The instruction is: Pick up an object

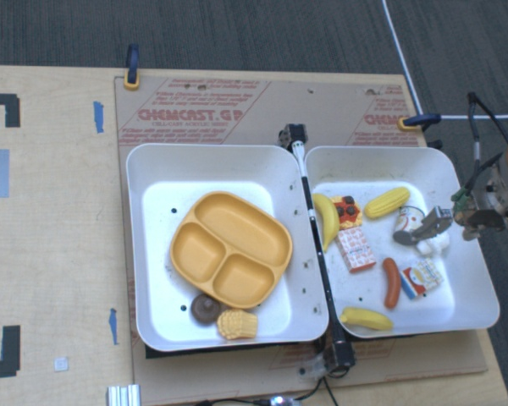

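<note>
Low at the front of the left bin [144,227], nearest the camera, a pale yellow waffle-textured toy [237,324] lies touching a small brown round piece [206,309], both tucked against the near edge of a yellow three-compartment plate [230,248] that takes up most of that bin's floor.

Across the divider, the right bin [470,303] holds the loose pieces the task could draw from. One banana [327,218] lies along the divider; a second, smaller one [367,318] rests near the front wall. Between them sit a red-and-black toy [347,210], a pink patterned box [356,249], a corn cob [386,201] toward the back, a red sausage [392,282] and a small printed packet [423,277] just beside it.

From the right edge the gripper [425,229] reaches in over the middle of this bin, its grey fingers [415,233] low among a white object [408,220] and another pale piece beneath them. Whether it is spread or closed cannot be told from this angle, and nothing is plainly seen between its tips, so no grasp can be claimed.

Crowding is the main risk, in my judgement. The white pieces sit close together and blend with the bin floor, so a closing pinch could catch an edge only, and the piece would slip out on the lift. The tips might also nudge the packet or sausage aside, or press into the bin floor.
</note>
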Robot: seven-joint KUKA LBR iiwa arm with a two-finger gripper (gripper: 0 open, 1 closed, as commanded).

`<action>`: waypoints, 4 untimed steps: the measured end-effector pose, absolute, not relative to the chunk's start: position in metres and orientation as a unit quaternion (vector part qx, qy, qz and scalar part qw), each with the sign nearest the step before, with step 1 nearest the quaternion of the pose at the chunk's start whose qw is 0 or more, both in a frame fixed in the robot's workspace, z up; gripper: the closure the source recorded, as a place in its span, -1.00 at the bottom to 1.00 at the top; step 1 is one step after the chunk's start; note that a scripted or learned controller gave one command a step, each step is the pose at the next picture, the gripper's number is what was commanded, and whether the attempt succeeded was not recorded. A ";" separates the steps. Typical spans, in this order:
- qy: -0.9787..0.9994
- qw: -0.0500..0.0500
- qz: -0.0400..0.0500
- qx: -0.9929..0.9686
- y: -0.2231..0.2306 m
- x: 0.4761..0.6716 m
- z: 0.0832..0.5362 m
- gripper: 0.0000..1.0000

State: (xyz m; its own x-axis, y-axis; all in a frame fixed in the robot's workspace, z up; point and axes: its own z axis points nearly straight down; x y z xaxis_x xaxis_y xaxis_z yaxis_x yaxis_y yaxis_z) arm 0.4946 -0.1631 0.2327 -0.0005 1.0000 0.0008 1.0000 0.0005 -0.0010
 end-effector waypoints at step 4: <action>-0.708 0.000 -0.001 -0.707 -0.046 0.480 0.185 1.00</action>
State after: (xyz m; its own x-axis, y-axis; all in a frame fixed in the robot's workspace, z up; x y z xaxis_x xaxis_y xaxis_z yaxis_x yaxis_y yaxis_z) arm 0.4801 -0.0464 0.1848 -0.0014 1.0000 0.0004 1.0000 0.0014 0.0014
